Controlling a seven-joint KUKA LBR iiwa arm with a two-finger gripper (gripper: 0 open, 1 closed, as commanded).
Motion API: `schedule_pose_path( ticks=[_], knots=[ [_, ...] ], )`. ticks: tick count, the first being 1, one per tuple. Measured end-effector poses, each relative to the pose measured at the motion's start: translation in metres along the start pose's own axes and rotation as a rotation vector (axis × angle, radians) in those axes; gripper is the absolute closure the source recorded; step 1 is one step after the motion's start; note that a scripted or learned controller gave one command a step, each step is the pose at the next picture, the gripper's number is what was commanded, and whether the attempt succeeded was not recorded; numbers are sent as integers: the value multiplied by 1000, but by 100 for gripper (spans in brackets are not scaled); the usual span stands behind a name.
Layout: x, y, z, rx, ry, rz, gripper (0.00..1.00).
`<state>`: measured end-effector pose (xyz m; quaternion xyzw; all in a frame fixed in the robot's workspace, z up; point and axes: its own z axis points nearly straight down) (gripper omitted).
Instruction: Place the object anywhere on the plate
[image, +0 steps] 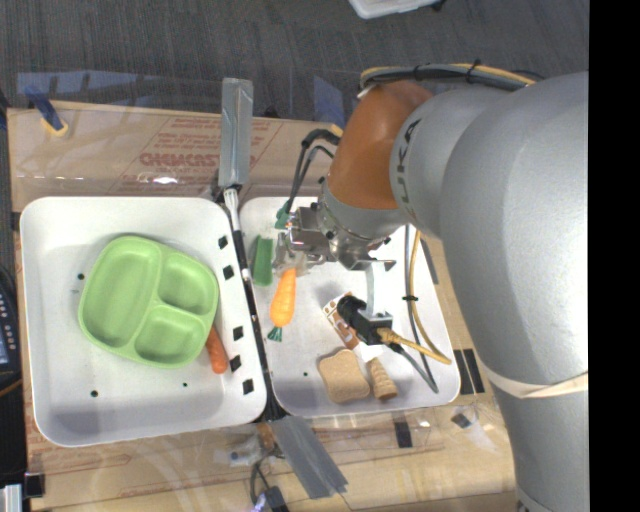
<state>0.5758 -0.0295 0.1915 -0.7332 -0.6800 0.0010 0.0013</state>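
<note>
Two bins: green plate (148, 300) in the left one, carrot (284, 298) in the right
Hand (300, 243): just above the carrot's top; grip state cannot be told
Risk: carrot lies close to the bin wall (250, 310), so a grasp could slip or clip the rim

Robotics lab bench: taped cardboard (150, 150), white bins (40, 300), toy food, industrial arm (500, 200).

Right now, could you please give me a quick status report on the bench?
Gripper low over right bin, above orange toy carrot. Green divided plate in left bin, nothing on it. Small orange piece beside plate's rim.
</note>
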Motion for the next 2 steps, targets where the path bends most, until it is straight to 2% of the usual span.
schedule_pose_path(
  ticks=[1,2],
  knots=[
    [73,20,-61,-2,-1,-244,100],
    [73,20,-61,-2,-1,-244,0]
  ],
)
